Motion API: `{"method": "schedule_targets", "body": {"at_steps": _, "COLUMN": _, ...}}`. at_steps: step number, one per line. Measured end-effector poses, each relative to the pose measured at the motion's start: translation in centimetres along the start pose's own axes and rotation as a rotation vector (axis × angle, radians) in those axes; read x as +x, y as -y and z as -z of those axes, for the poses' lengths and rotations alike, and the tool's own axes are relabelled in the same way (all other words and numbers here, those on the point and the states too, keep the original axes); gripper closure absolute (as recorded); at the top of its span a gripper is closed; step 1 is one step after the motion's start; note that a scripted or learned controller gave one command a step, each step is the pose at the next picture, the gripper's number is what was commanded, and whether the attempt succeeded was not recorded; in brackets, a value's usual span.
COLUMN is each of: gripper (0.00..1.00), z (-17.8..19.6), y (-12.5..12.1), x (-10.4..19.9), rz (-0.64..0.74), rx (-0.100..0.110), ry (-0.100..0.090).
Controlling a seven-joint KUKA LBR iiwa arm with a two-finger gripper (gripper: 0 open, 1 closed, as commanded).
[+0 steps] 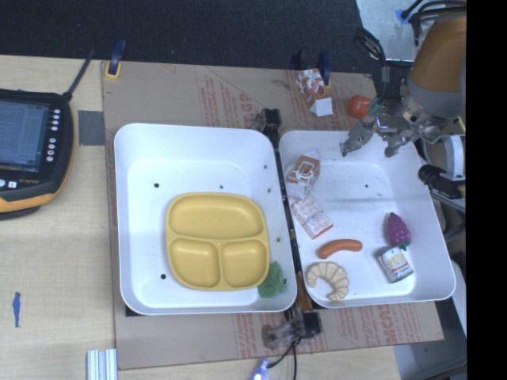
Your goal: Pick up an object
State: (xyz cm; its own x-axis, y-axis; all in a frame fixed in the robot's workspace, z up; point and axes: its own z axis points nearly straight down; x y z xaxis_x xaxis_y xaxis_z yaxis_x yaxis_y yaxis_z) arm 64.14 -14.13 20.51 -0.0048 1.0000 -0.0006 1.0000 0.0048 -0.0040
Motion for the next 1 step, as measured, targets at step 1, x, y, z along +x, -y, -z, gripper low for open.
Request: {"method": "schedule_targets", "body": {"at_steps": 1, "gripper": 0.00, "z": -7.37, "y": 3.03, "x": -7.22, "rz": -0.001, "rx": 0.003, "ry": 0.002}}
